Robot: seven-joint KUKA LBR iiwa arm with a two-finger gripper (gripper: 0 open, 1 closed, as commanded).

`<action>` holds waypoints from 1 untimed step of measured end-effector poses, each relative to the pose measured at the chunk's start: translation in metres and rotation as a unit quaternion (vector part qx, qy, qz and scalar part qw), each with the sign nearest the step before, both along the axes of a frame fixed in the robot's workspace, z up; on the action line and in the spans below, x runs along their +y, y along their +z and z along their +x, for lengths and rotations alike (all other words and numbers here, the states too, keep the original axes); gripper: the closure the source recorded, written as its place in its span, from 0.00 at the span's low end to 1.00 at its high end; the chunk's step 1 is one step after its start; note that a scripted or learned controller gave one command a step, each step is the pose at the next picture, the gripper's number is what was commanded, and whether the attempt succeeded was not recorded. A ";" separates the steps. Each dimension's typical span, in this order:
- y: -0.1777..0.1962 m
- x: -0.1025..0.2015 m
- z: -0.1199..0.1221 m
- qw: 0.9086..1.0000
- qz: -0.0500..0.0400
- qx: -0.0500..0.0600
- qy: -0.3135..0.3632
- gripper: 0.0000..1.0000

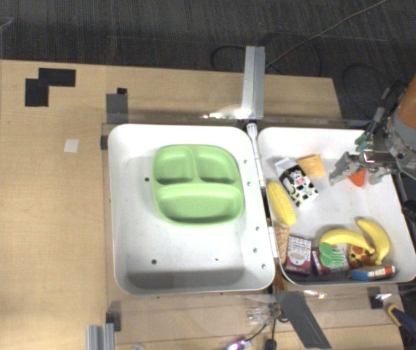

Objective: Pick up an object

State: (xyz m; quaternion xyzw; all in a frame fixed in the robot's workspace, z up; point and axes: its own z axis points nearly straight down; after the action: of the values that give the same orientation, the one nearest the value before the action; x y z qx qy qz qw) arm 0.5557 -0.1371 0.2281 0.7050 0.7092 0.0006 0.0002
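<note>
My gripper (349, 169) hangs over the upper right part of the right bin (405, 228), reaching in from the right. A small orange-red object (359, 179) lies directly beside and just under it; whether it is held is unclear. To the left of the gripper lie an orange-yellow block (312, 166) and a black-and-white spotted item (299, 185). A yellow corn cob (281, 203) rests along the bin's left wall. Two bananas (360, 239) lie at the front.
The left bin (131, 261) holds a green divided plate (195, 181). Along the right bin's front sit a purple packet (299, 254), a green packet (332, 257) and a red-and-blue marker (373, 273). A metal post (255, 86) stands behind the bins.
</note>
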 end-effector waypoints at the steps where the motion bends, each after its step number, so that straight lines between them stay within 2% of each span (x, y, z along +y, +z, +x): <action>1: -0.019 0.089 0.006 1.000 0.000 0.000 -0.011 0.00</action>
State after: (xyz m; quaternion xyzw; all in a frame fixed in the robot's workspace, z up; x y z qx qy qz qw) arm 0.5618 -0.0484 0.2091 0.7128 0.7014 0.0009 0.0004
